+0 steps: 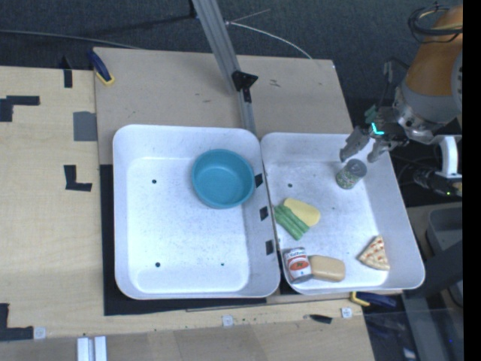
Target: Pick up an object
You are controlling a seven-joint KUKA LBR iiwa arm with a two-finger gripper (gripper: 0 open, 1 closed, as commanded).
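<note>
A: Which step is in hand?

B: I judge the closing-in for a grasp. The gripper [362, 150] hangs over the far part of the right bin [398, 224], near its right rim, and just below its tips sits a small round greyish object [349, 174], too blurred to name more exactly.

A: How should it be done well?

B: Come straight down so the round thing lies between the two tips, not under one of them; it looks likely to roll or skid away if nudged off-centre. Keep off the bin's wall on the right.

A: And the jaws?

B: They stand a little apart, two grey prongs pointing down. Nothing shows between them. Whether a tip touches the round object I cannot tell; they are at least just beside it.

A: Other candidates?

B: In the same bin: a yellow-and-green corn cob toy [296, 216] near the left wall, a small can [297, 264] and a tan bread-like piece [327, 268] by the near edge, and a pizza slice [374, 253] at the near right corner. A blue bowl [222, 178] sits in the left bin [135, 224].
</note>
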